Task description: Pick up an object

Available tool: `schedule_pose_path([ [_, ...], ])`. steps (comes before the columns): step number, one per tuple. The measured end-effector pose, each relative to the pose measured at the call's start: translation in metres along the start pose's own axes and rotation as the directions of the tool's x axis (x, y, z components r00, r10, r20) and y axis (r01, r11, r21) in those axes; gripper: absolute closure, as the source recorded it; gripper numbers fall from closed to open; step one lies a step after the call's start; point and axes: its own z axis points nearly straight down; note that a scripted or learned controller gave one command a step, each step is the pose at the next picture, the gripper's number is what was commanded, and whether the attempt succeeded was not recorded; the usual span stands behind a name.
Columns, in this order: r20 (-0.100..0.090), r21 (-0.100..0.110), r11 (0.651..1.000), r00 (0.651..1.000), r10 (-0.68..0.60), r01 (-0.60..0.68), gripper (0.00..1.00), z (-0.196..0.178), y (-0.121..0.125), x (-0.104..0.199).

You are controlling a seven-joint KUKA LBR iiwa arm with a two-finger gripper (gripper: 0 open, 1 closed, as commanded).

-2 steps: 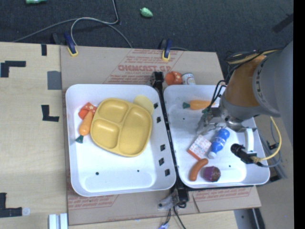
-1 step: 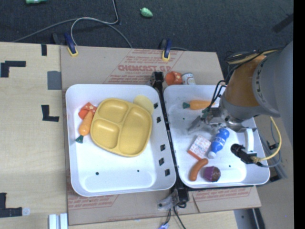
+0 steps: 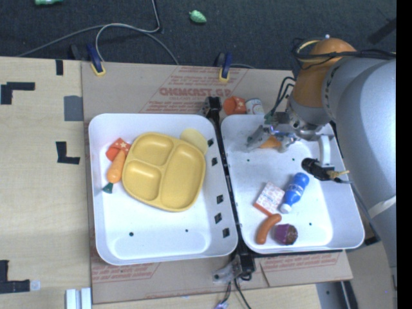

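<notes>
Cardboard-covered counter (image 3: 161, 89) carrying two shallow white bins. Hand (image 3: 269, 137) low over the right bin's (image 3: 335, 234) far end, beside a small orange item (image 3: 270, 145); finger state cannot be told. Approach step, probably; next, closing and lifting. Blue plastic bottle (image 3: 295, 190), mid-bin, long axis diagonal, white cap toward the near-left.

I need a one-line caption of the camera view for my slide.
KUKA arm's gripper low over the right bin, near a blue bottle and sausage; yellow tray in the left bin.
</notes>
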Motion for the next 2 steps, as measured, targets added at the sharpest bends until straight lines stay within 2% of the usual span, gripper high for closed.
schedule_pose_path([
  [1, 0.002, -0.007, 1.0, 1.0, 0.002, -0.002, 0.0, -0.011, -0.054, -0.039],
  [2, 0.003, -0.012, 1.0, 1.0, 0.001, -0.001, 0.0, -0.001, -0.094, -0.016],
])
